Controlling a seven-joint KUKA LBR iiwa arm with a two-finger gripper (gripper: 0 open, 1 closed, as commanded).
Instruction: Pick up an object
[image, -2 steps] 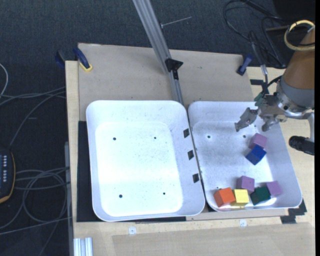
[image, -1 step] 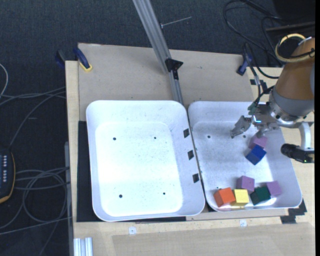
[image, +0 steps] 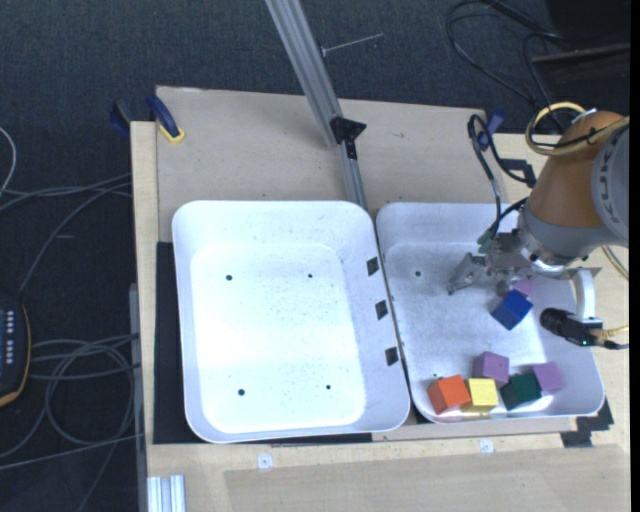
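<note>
1. Dark carpet with loose cables surrounds a pale wooden desk, which carries two shallow white bins side by side.
2. We note the left bin beside the right bin, their inner rims touching along the middle.
3. We find the arm reaching in from the right, its orange band above the wrist, over the upper part of the right bin.
4. We see the claw low over the right bin's floor, its metal fingers pointing left; it appears spread and released with nothing between the fingers, though the view is coarse.
5. We observe a blue cube tilted on the bin floor just below the wrist, near the claw but apart from its fingers.
6. We count five more blocks at the bin's near edge: an orange block, a yellow block touching it, a green block, and two purple blocks.
7. A metal pole slants across the desk's far side.
</note>
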